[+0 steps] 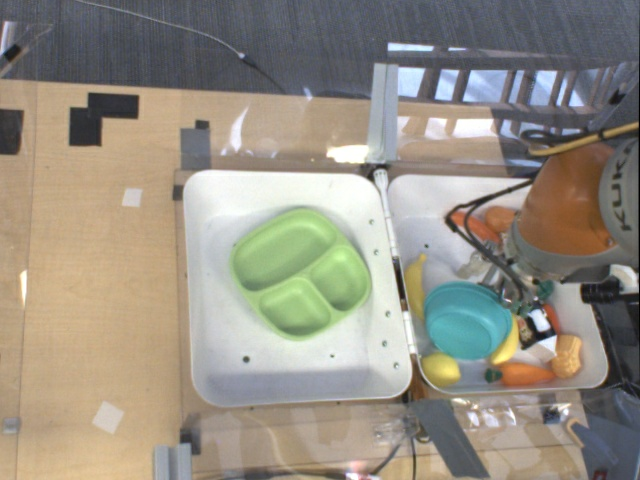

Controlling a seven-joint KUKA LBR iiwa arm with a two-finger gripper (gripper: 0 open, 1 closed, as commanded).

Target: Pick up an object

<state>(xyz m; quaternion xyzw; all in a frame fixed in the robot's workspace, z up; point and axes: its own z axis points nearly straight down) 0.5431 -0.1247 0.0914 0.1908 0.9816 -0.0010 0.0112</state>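
The right bin [425, 203] holds a teal bowl [463, 323], a yellow banana [414, 283], a lemon [441, 369], a carrot [523, 374], a tan toy [567, 356] and an orange-red item [490, 223] at the back. My arm, with its orange band [565, 203], reaches into this bin from the right. My gripper [505, 283] is low over the bin, just at the bowl's far right rim. The arm hides the bin's middle right. I see nothing that is plainly held.
The left bin [215, 368] carries a green divided plate [300, 273] at its middle. A metal post [384, 113] and a frame stand behind the bins. Black cables [470, 228] loop beside the wrist. Wooden bench top spreads to the left.
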